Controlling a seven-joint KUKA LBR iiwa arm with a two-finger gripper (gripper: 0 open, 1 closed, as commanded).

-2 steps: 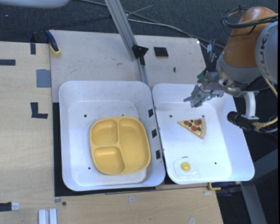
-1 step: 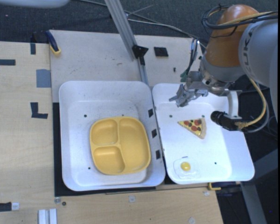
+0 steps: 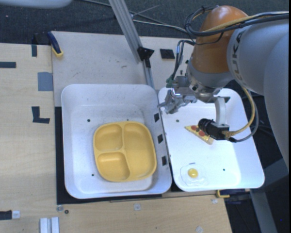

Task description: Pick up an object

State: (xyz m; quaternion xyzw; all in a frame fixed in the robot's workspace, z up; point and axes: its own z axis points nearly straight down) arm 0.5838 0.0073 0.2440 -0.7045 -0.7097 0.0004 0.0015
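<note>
Pale wooden counter (image 3: 19,144) carries two shallow white bins side by side, with a dark floor beyond its far edge. A pizza slice toy (image 3: 200,132), a small wedge with yellow crust and red and dark toppings, lies flat on the floor of the right bin (image 3: 242,171), just below and to the right of the claw (image 3: 173,101) and apart from it. A black cylindrical part of the arm's wrist fitting hangs right over the slice's near end, so that end is partly hidden. Further below the claw, near the bin's front wall, sits a fried egg toy (image 3: 192,174), white with a round yellow yolk, well apart from the slice.

The claw hangs at the inner edge of the right bin, close to the wall shared with the left bin (image 3: 77,178). Its metal parts are small and blurred against the white plastic, so I cannot tell whether it is open or closed, and nothing can be seen gripped in it. Above and to its right rises the grey arm with its orange band (image 3: 216,38), cables looping around it.

To the claw's left and lower, in the left bin, rests a yellow divided plate (image 3: 123,151) with three compartments. A slanted metal pole (image 3: 131,30) crosses the counter above the claw.
</note>
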